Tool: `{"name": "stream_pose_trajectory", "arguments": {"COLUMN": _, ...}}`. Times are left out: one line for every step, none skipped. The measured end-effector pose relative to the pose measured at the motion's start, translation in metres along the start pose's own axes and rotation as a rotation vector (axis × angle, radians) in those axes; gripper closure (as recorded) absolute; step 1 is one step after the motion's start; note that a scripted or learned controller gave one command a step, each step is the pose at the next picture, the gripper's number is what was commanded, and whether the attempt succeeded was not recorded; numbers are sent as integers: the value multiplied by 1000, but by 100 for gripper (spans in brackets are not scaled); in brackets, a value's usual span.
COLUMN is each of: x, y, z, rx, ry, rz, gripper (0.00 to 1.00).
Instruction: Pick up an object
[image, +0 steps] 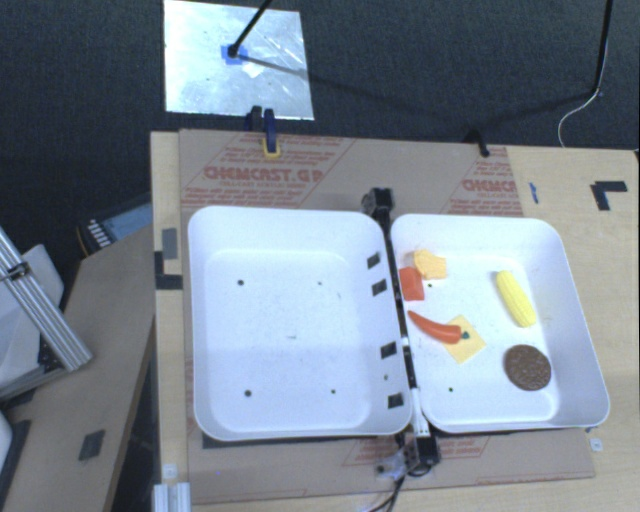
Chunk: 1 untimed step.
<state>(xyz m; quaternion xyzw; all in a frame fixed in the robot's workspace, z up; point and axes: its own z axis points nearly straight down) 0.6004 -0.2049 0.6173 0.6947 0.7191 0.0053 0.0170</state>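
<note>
Bins: 2 white bins sit side by side on the bench. The left bin (290, 330) has no toys in it. The right bin (570, 300) holds 5 small toy foods.

Corn: a yellow corn cob (516, 298) lies near the right wall of the right bin, well apart from the other toys. It looks light and hard, and a bit bumpy, so it should not slip much. It is round, so it may roll. A good hold is across its middle, on the 2 long sides.

Cookie: a brown round cookie (527, 367) lies flat near the front right corner. It looks thin and stiff. It is hard to get under, so pinch it at its edges.

Chili: a red chili (437, 326) rests partly on a flat yellow cheese slice (464, 343). The chili is thin and curved, so a pinch may miss. The cheese slice is very flat and looks hard to lift.

Small blocks: an orange-red piece (411, 284) touches a pale yellow piece (431, 265), close to the wall between the bins. They are crowded, so a grab there may bump both.

Pincer: I cannot tell if it is apart or together.

Best pick: I think the corn cob, since it stands alone and is thick.
</note>
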Motion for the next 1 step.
{"name": "stream_pose_trajectory", "arguments": {"x": 0, "y": 1, "z": -12, "rx": -4, "ry": -2, "rz": -3, "gripper": 100}}
